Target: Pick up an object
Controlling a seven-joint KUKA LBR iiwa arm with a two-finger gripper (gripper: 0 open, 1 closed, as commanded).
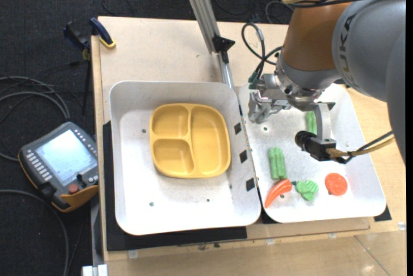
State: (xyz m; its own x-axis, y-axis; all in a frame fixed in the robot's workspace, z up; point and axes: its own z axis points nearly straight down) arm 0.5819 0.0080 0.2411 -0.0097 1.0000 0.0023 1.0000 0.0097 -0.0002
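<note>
End effector [259, 107] over right bin [361, 204]: 3 green veg, 1 carrot [278, 191], 1 tomato [335, 184].

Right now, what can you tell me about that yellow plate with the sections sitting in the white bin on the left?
The yellow plastic-looking divided plate is a rounded square with three compartments: two side by side at the back and one running along its right side. It lies flat, right way up, slightly turned, near the middle of the left shallow white bin. Its compartments hold nothing. It rests on the bin's floor, apart from the walls, and nothing else touches it.
</note>
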